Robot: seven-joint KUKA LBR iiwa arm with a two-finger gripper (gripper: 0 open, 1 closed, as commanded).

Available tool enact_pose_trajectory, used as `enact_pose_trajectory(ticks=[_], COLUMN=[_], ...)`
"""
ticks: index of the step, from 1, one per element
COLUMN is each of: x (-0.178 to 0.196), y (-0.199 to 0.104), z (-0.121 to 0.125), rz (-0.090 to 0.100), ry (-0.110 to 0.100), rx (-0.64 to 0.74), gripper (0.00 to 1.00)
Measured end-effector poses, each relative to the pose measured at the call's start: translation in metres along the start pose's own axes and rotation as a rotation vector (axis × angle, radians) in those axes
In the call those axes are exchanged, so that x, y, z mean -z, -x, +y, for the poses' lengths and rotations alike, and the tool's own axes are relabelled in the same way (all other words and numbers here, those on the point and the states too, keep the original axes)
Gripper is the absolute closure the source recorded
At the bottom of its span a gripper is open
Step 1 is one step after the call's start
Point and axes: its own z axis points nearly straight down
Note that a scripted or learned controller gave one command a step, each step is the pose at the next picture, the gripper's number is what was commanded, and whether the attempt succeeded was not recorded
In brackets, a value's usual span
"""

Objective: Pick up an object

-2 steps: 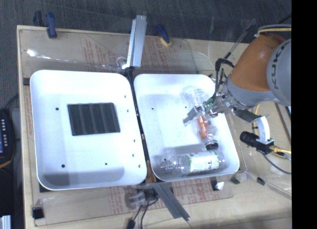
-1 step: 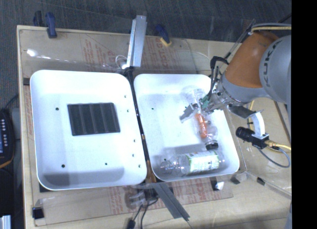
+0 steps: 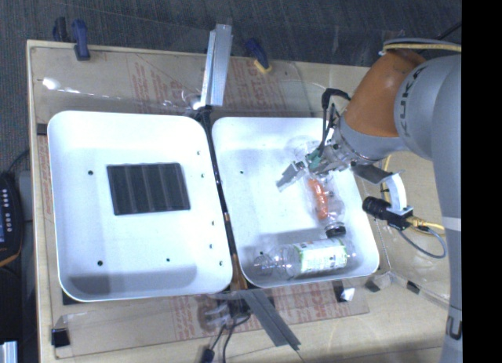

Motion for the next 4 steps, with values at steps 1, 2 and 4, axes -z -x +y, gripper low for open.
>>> enact_pose_trajectory(ticks=[1, 2, 4], x=[0.013, 0.044, 0.032], y=[-0.004, -0.005, -0.008], z=[-0.01, -0.016, -0.021], rz=[0.004, 0.001, 0.003], ry=[-0.003, 0.001, -0.002], rx=[0.024, 0.053, 0.133], gripper=[0.0, 0.0, 0.0])
